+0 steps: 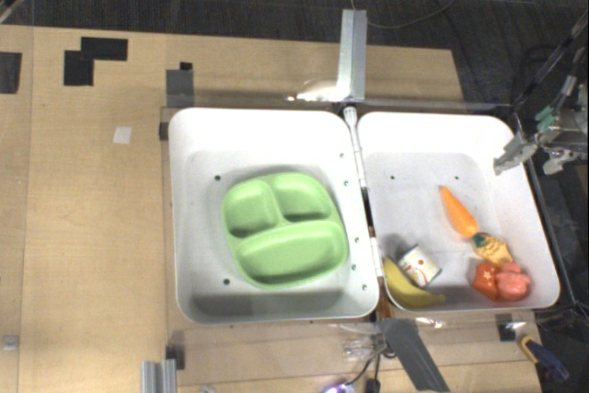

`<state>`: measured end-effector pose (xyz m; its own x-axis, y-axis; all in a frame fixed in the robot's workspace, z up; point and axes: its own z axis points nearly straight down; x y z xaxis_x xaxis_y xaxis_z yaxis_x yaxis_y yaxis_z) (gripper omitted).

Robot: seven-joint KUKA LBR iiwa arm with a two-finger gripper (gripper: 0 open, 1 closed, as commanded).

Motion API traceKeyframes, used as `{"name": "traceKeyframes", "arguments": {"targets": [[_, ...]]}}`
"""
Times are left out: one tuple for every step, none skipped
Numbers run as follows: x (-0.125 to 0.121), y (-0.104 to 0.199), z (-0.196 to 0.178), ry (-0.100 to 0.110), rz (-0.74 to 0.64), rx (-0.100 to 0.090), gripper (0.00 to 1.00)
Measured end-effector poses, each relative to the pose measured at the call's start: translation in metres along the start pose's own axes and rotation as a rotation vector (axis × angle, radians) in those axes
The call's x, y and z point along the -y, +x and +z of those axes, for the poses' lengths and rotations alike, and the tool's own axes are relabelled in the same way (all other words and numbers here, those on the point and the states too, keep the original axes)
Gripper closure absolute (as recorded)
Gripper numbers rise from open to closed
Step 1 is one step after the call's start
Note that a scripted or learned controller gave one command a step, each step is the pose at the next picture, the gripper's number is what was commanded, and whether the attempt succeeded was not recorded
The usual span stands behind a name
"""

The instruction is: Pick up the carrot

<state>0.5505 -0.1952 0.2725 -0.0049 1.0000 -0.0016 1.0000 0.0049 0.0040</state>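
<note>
Orange carrot [458,211], prob. flat, rt bin

The wooden bench [83,225] bears two white bins [198,198], side by side.

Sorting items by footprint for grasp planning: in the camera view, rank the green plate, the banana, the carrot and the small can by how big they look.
Largest to smallest:
1. green plate, by far
2. banana
3. carrot, close to the banana, so that order is unsure
4. small can
</note>
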Motion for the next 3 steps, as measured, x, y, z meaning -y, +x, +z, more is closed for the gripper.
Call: {"name": "traceKeyframes", "arguments": {"targets": [[-0.020,-0.009,0.138,0.002,0.117,-0.001,0.00],[-0.014,0.053,0.022,-0.003,0.225,-0.001,0.00],[-0.006,0.042,0.179,-0.001,0.211,-0.001,0.00]]}}
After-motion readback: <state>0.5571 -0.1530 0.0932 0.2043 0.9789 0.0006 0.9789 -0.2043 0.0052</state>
